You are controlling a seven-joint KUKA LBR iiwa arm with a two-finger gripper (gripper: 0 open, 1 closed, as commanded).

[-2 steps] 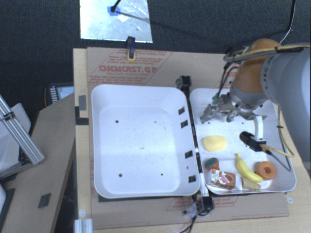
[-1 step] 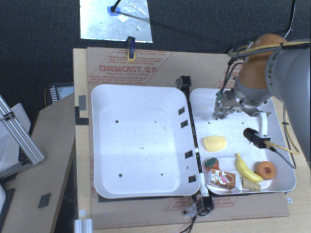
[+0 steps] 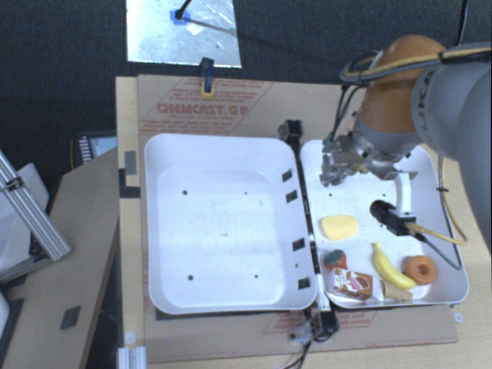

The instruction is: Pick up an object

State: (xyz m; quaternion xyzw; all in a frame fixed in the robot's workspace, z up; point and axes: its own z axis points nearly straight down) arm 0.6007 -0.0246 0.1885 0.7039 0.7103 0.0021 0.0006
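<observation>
Tool point(image 3: 336, 172) hangs over the far end of the right bin point(image 3: 460, 283), and I cannot tell its state. Nearest object is the yellow piece point(image 3: 339, 227), lying straight toward the bin's near edge, its long axis across the bin.

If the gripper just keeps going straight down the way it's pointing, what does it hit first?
Most likely the bare floor of the right bin. The gripper points down over its upper left part; the yellow piece lies nearer the camera, probably off that line, though depth is uncertain.
</observation>
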